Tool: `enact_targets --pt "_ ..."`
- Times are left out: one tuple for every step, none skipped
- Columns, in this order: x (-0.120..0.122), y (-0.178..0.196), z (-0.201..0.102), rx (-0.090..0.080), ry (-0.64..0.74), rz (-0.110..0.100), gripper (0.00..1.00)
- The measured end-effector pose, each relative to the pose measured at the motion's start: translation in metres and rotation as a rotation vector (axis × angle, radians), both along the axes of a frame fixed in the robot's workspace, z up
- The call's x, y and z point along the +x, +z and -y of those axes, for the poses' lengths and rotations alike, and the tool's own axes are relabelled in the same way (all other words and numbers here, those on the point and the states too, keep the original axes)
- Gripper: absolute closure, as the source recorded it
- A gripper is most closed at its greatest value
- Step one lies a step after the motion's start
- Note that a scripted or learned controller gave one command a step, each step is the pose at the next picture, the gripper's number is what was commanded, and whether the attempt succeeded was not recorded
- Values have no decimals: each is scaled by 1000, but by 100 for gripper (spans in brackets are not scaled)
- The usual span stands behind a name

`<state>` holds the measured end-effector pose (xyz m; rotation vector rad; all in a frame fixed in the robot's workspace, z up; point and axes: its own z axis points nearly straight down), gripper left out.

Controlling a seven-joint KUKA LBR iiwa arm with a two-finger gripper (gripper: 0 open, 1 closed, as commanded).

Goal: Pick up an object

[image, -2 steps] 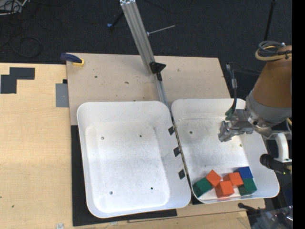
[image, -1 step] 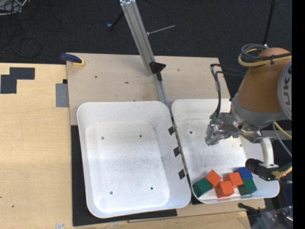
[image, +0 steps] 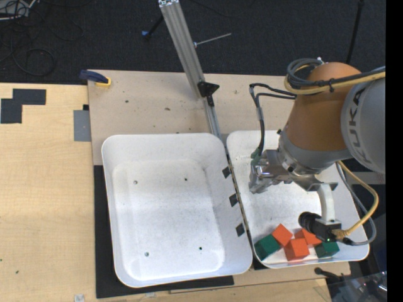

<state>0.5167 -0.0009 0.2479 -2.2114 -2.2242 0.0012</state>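
Blocks crowd the near right corner of the right-hand bin (image: 352,257), where three orange cubes and two dark green ones lie in a tight cluster, touching or nearly touching, hard against the near rim. One orange block (image: 282,234) sits at the cluster's left top, a second orange block (image: 297,249) lies just beside and nearer the rim, and a third (image: 310,236) is partly masked by a black fitting and cable of the arm. A green block (image: 267,246) lies at the left end of the cluster, and another green block (image: 327,249) at the right end, close to the rim. Such crowding against the bin wall probably leaves little room for a finger to slip between neighbours, so the freest candidate appears to be the upper-left orange block, whose far side faces open floor. The blocks look small, matte, hard-edged and rigid, likely light and easy to nudge. The tool (image: 259,180) hangs over the far left part of the same bin, near the dividing edge and well apart from the cluster; whether its fingers are apart or together cannot be told, and nothing is seen between them. The left-hand bin (image: 113,150) adjoins on the tabletop (image: 145,106), with a slanted aluminium rail (image: 186,46) rising beyond the bins.
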Motion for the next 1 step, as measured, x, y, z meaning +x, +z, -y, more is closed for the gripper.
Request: enact_targets --pt "-3 2 -55 -1 0 0 100"
